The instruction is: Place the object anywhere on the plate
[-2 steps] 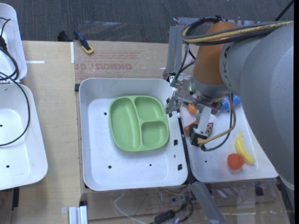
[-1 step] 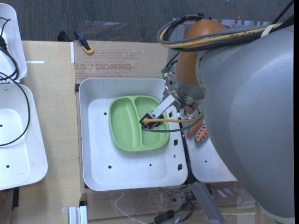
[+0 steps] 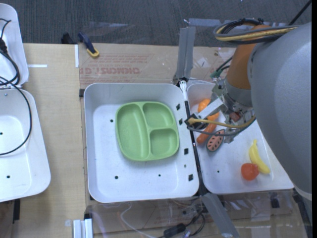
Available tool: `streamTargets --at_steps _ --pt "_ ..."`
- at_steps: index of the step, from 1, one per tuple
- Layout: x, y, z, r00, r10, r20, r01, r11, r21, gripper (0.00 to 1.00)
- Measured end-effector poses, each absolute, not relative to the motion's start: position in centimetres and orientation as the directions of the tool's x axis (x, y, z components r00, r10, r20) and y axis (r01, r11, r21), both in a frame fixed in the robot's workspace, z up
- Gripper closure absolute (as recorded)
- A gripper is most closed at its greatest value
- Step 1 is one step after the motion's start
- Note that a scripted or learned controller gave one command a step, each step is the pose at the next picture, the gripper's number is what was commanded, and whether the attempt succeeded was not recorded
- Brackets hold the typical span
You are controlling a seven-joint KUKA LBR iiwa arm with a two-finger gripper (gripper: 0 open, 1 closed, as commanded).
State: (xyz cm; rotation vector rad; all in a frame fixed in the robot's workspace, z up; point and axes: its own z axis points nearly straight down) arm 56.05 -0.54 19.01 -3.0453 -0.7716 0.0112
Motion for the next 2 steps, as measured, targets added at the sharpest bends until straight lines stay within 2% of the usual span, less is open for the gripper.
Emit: streamTargets --at_steps 1,2 --pt "56.0 -0.5 19.8 0.877 0.480 -0.012 0.480 -0.877 -0.002 1.00" --pt "57.2 7.6 21.9 0.817 0.576 -0.005 0.576 -0.817 -0.001 1.00"
